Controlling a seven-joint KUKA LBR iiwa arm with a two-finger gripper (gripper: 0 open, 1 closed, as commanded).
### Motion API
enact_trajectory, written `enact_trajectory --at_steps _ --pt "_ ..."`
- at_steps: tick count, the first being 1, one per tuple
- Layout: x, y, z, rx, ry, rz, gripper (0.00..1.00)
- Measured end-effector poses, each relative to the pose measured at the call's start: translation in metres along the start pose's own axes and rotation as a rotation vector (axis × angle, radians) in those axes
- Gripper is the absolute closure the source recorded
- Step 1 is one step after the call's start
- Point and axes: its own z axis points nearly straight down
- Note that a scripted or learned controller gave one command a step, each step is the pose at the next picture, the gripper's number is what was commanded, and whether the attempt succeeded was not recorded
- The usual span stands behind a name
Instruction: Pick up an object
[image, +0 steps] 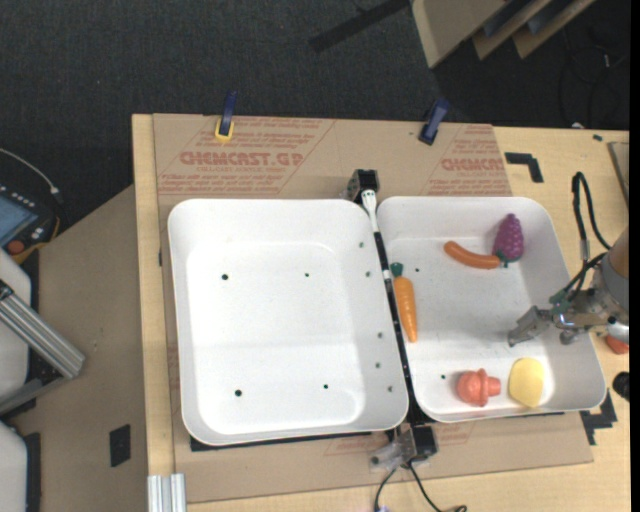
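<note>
We find the gripper (535, 328) at the right edge of the frame, over the right side of the right bin (470, 395), pointing left. Its fingers appear spread, with nothing between them; we read the jaws as released.

Nearest to it, lower in the frame, lies a yellow lemon-shaped object (528, 381), rounded and smooth, in the lower right corner of the right bin. Just beside it on the left, possibly touching, is a red-orange knobbed object (477, 387). An orange carrot (404, 306) with a green top lies lengthwise along the bin's left wall, close to the divide. In the upper right of the bin, an orange sausage-shaped piece (471, 256) lies touching a purple bunch of grapes (509, 237).

The middle of the right bin floor, between the carrot and the gripper, is bare white. The lemon-shaped object sits close to the bin's lower rim and right wall.

The left bin (200, 300) occupies the centre-left of the frame. Both bins rest on a brown cardboard sheet (300, 150) with red lettering.
</note>
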Motion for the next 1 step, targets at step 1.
enact_trajectory --at_steps 1 --pt "-0.0081 0.1167 -0.012 -0.022 -0.011 -0.008 0.0"
